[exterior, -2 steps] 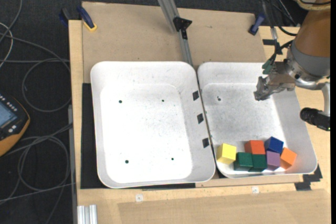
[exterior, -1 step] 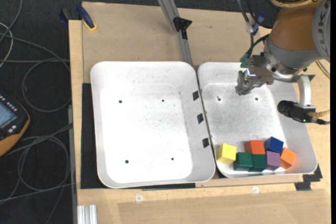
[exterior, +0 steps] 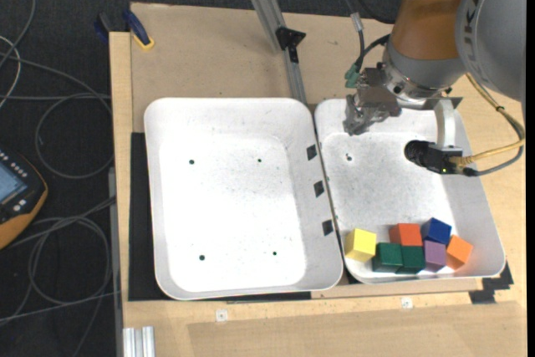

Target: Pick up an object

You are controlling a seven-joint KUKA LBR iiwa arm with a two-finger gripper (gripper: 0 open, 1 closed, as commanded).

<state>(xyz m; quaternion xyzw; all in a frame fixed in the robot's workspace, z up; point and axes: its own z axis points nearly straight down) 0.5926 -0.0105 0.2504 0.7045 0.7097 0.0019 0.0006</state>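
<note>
So the bench is the big tan board under everything, and my arm comes in over its right side, grey with the orange band bulging above the wrist. Two white bins sit on it side by side. The left bin has just a few dark dots on its floor. The right bin is where the stuff is.

My gripper hangs over the far left corner of the right bin, pointing down, nothing between the fingers that I can see. Whether they're spread or pressed together, honestly can't tell from this angle.

The blocks are all bunched along the near edge of that bin, well apart from my gripper: yellow block at the left end, then green block, red-orange block, blue block, purple block, and orange block at the right end.
</note>
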